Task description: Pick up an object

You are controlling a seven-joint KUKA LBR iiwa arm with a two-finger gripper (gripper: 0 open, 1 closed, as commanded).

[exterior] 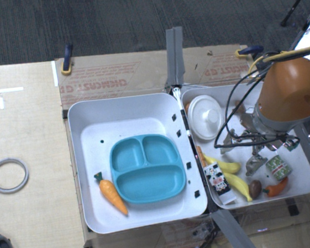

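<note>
A: Where is the pincer (256, 163)?

B: Low over the right bin (309, 186), towards its near right part, under the grey wrist and a tangle of cables; clenched or released, cannot tell; nothing seen gripped.

A: And something worth picking?

B: Several, all in that same bin; closest seem two: a green patterned packet (276, 167) just to the right of the pincer, and a small brown lump (255, 187) just on its near side; hard to say which is closer.

A: Anything longer?

B: A yellow banana (239, 186), left of the brown lump and touching or nearly touching it; long axis running from far-left to near-right; a second, shorter banana (226, 167) lying left of the pincer, roughly across the bin.

A: So the deciding relation?

B: Probably direction; brown lump on the near side, packet to the right, bananas to the left and nearer; a short shift either way, then down; for the long banana, closing across the slanted axis rather than along it.

A: Crowding?

B: Some; a red-orange piece (276, 188) near the packet on its near side; a cow-print carton (217, 179) hard against the banana's left; a white bowl (205, 115) well away at the far left corner.

A: The left bin (86, 156)?

B: A blue divided plate (147, 167) and a carrot (113, 195); well apart from the pincer, so poorer candidates from here.
</note>
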